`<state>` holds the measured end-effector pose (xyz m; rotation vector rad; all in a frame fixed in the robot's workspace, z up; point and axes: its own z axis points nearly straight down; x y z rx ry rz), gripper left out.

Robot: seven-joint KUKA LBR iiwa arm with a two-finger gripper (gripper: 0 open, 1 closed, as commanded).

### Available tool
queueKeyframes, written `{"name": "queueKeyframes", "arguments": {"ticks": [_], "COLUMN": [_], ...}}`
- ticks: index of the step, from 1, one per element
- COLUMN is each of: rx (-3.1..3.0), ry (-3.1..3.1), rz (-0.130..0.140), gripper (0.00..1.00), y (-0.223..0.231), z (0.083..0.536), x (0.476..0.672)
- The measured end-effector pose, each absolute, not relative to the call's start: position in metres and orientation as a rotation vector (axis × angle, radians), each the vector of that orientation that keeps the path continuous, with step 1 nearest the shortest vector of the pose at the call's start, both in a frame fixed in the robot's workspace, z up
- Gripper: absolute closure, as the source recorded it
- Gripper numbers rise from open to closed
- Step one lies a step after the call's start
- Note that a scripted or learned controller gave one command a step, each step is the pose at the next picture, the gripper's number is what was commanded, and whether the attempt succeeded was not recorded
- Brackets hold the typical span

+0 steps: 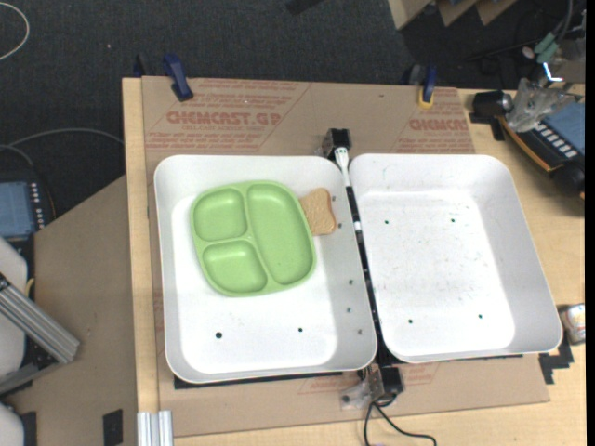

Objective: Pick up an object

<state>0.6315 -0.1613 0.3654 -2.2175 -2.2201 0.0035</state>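
Lying in the left bin, a green divided plate touches a tan, biscuit-like piece at its far right rim, hard to identify; the right bin adjoins, both on the desk.

Just beside the near right corner of the right bin, a small grey piece is showing, pale-edged (too little of it to tell whether it belongs to the arm).
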Motion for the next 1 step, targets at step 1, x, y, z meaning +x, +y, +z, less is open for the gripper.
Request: {"name": "queueKeyframes", "arguments": {"ticks": [1], "rx": [-2.235], "ry": [-2.238], "rz": [-0.016], "gripper": [1.00], "y": [-0.1772], "z": [0.5475], "x": [0.6311]}}
